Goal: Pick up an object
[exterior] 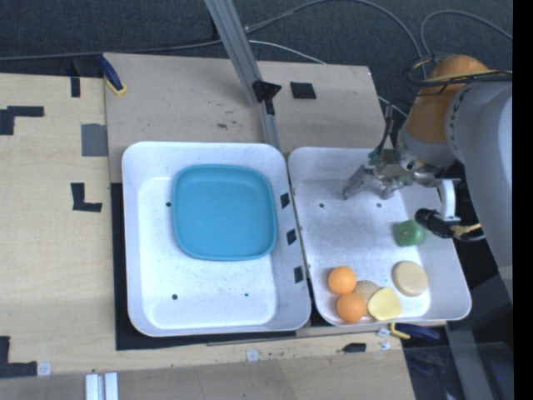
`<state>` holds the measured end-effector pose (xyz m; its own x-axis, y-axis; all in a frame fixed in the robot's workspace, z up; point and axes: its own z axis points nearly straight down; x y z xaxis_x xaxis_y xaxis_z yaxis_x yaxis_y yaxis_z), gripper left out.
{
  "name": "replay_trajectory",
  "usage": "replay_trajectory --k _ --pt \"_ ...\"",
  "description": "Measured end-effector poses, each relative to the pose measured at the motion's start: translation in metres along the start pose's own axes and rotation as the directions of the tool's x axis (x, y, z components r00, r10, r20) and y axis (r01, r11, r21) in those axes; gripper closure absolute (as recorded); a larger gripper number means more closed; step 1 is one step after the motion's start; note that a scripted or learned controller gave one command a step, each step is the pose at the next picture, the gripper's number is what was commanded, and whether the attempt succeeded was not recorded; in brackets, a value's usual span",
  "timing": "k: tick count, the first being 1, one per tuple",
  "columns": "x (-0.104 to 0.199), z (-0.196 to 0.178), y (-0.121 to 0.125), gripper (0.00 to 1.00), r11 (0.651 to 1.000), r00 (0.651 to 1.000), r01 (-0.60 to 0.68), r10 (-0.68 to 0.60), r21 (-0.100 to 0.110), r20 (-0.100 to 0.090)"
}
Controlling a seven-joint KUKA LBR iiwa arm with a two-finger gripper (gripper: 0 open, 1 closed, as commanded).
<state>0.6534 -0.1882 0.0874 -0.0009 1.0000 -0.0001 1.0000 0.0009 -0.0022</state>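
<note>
My gripper (366, 193) hangs over the upper part of the right bin (333, 227). It is open, with nothing between its fingers. A small green object (408, 233) lies to the gripper's lower right, near the bin's right wall. At the bin's front sit two orange balls (341, 280) (351, 307), a yellow piece (385, 303) and a round beige piece (410, 278), bunched together. All of these rest on the bin floor, apart from the gripper.
The left bin (148, 248) holds a blue square plate (224, 212). A grey metal pole (241, 52) slants across the bench behind the bins. The arm's grey body and orange band (437, 98) fill the right side.
</note>
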Motion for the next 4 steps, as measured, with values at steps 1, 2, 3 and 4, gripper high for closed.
replay_trajectory --k 1,2,3,4 --pt "0.0 -0.012 0.001 1.0 1.0 1.0 0.001 -0.001 -0.002 0.001" --pt "-0.006 -0.073 0.002 1.0 1.0 1.0 0.0 0.001 -0.007 0.001" --pt "-0.005 -0.117 0.002 1.0 1.0 1.0 0.0 0.0 -0.006 0.001" --pt "0.049 -0.111 -0.013 1.0 1.0 1.0 0.003 -0.003 -0.002 -0.001"
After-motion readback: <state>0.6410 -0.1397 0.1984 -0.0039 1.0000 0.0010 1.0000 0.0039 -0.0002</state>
